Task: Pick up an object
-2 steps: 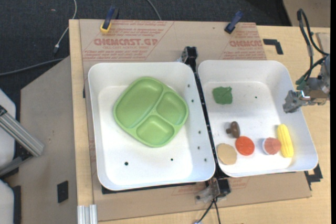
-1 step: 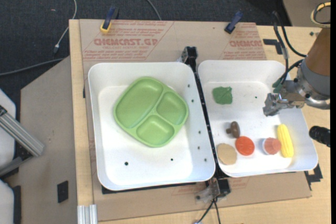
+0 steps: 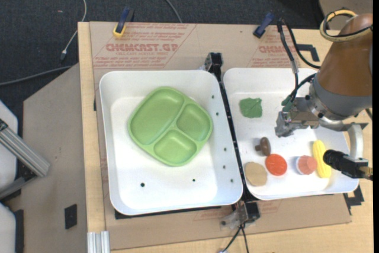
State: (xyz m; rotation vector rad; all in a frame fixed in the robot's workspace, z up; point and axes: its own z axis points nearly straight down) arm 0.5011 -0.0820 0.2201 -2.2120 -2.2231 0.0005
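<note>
The right bin [image 3: 237,81] holds several small toy foods. A green leafy piece [image 3: 251,107] lies near its back left. A small brown piece [image 3: 263,144] sits mid-bin, with a red-orange round piece [image 3: 276,165] and a tan disc [image 3: 256,173] in front of it. A pink round piece [image 3: 306,165] and a yellow piece [image 3: 321,158] lie at the front right. My gripper [image 3: 285,125] hangs over the middle of this bin, right of the green piece and just above-right of the brown piece. Nothing shows in its grasp.
The left bin [image 3: 112,145] carries a green divided plate [image 3: 170,125] lying flat near its centre. The grey arm with its orange band [image 3: 349,62] covers the right bin's far right side. Blue clamps [image 3: 123,21] hold the cardboard at the back edge.
</note>
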